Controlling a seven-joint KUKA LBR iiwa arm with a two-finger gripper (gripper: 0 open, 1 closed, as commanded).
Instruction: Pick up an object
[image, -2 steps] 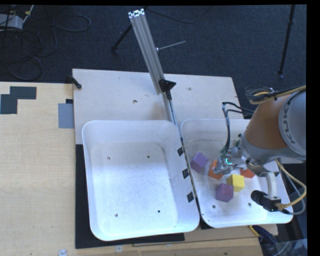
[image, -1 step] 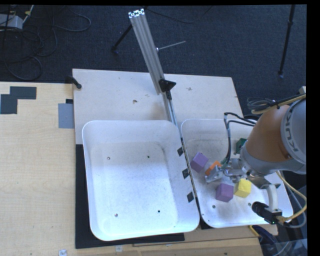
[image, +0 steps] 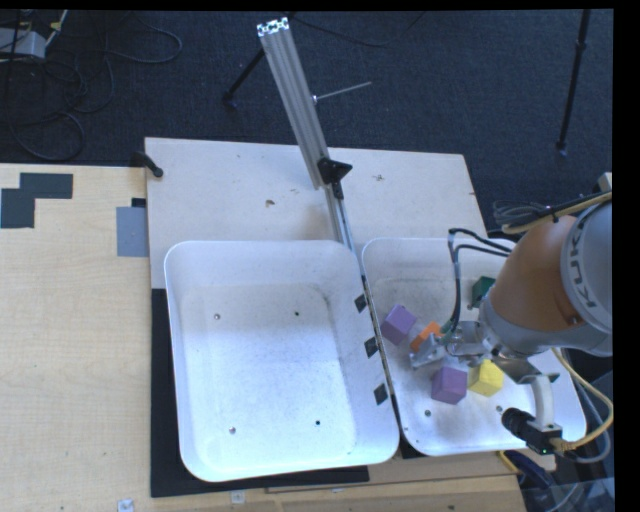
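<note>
The right bin holds several small objects. A purple cube lies near its left wall, with a small orange piece just to its right. A second purple cube and a yellow cube sit side by side nearer the front. A green object peeks out behind the arm. My gripper is low in the right bin, between the orange piece and the front purple cube, close to both. I see nothing clearly held in it.
The left bin stands beside the right one, with a divider wall with black clips between them. A slanted aluminium rail rises behind the bins. The arm's orange band and cables cover the right bin's right side.
</note>
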